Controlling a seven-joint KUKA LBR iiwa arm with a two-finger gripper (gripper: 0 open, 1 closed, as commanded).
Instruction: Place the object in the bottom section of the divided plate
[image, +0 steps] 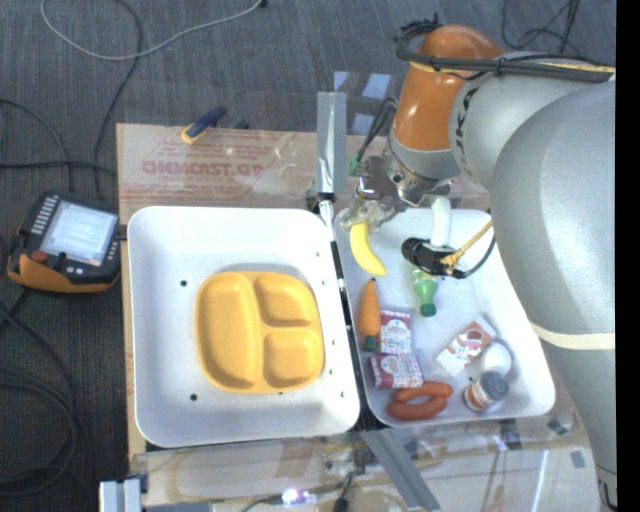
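A yellow divided plate (215, 318) lies in the middle of the left white bin (160, 250), with one long section on its left side and two smaller ones on its right. My gripper (362, 212) hangs over the top left corner of the right bin (520, 330). Directly below it lies a yellow banana (367, 252), its upper end right at the gripper; whether it is gripped is unclear. An orange carrot (370, 308) lies just below the banana.
The right bin also holds a small green bottle (427, 291), two red-and-white packets (396, 334), a white packet (464, 348), sausages (421, 399) and a can (480, 392). The dividing wall (342, 300) runs between the bins. A teach pendant (65, 243) lies left of the bench.
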